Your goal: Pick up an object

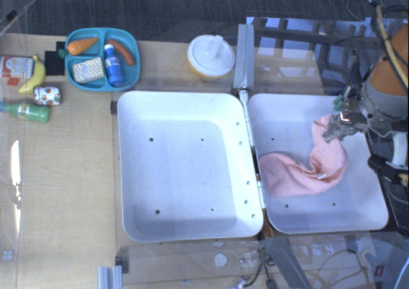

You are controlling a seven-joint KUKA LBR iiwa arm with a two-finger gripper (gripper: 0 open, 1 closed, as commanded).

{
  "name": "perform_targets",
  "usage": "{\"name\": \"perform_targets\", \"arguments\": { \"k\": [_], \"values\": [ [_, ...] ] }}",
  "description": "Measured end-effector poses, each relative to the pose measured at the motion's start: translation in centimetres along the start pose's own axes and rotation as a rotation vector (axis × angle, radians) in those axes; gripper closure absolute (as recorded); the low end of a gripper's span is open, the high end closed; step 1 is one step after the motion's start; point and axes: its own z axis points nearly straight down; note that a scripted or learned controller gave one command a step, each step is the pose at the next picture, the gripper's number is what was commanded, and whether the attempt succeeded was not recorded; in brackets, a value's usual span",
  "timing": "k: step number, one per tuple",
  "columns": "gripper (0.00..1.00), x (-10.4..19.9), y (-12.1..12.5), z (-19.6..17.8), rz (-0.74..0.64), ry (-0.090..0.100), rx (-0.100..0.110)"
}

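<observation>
Pink cloth (pixel 305 172) lies in the right bin (pixel 358 217), one end raised to the end effector (pixel 337 129). It looks pinched there, though the view's poor. Soft, light, floppy; a bunched fold holds best.
</observation>
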Motion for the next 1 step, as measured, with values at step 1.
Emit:
{"name": "perform_targets", "arguments": {
  "k": [1],
  "values": [
    [1.00,3.03,4.59,1.28,-0.092,-0.001,0.001]
  ]
}}
